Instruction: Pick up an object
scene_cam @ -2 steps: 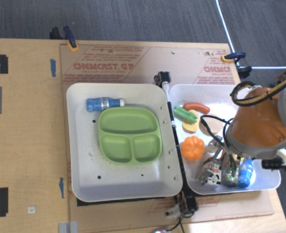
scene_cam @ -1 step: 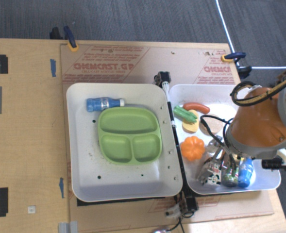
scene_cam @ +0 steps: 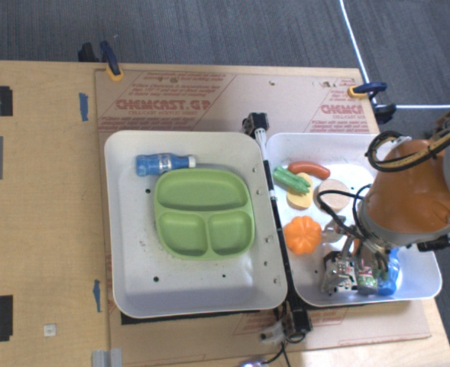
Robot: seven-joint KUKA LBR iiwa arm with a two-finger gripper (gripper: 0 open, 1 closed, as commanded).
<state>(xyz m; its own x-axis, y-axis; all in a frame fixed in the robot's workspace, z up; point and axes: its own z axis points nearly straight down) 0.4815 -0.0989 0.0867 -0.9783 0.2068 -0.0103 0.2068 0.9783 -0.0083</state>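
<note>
I am seeing the gripper [scene_cam: 352, 270] hanging low in the right bin [scene_cam: 427, 281] beside the orange toy [scene_cam: 302, 235], and I cannot tell its grasp state.

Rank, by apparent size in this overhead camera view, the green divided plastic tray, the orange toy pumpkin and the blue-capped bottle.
1. Green divided plastic tray
2. Blue-capped bottle, longer than the pumpkin but slimmer, so this ranking is unsure
3. Orange toy pumpkin

In the left bin, a green tray [scene_cam: 203, 212] with three parts lies flat. A blue bottle [scene_cam: 162, 163] lies on its side just behind it. In the right bin sit an orange pumpkin [scene_cam: 302, 235], a red sausage [scene_cam: 309, 169], a green pepper [scene_cam: 291, 180] and a yellow slice [scene_cam: 299, 198], all close together.
</note>
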